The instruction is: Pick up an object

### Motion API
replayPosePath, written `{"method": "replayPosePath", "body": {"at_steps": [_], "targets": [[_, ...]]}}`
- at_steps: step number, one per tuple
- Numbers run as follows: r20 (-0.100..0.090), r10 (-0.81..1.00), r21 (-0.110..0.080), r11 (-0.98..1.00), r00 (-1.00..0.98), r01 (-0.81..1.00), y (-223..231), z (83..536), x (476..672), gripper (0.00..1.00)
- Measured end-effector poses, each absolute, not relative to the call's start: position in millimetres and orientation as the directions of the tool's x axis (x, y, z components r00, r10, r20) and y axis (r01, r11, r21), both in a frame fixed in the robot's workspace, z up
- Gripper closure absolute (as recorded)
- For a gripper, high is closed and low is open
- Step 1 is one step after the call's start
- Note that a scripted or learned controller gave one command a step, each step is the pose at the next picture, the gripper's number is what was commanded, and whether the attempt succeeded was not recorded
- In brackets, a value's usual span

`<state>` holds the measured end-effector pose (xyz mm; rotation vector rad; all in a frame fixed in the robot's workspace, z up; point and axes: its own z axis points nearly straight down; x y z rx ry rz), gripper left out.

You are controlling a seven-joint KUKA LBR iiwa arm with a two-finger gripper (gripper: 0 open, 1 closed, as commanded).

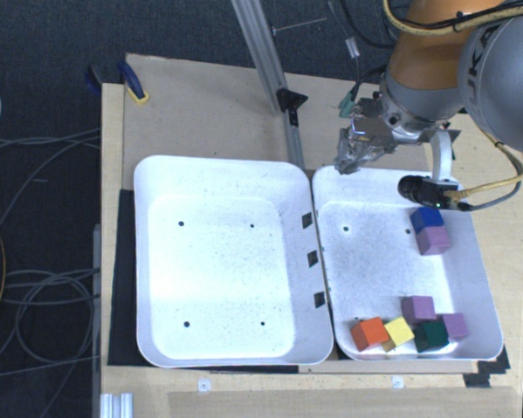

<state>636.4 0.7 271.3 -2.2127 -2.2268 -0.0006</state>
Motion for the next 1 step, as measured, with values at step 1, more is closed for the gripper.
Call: {"method": "replayPosePath", "body": {"at_steps": [1], "targets": [[0.002, 1.000, -0.004, 0.006, -0.006, 1.000, 52.1, 253.1, 640.7, 1.00]]}}
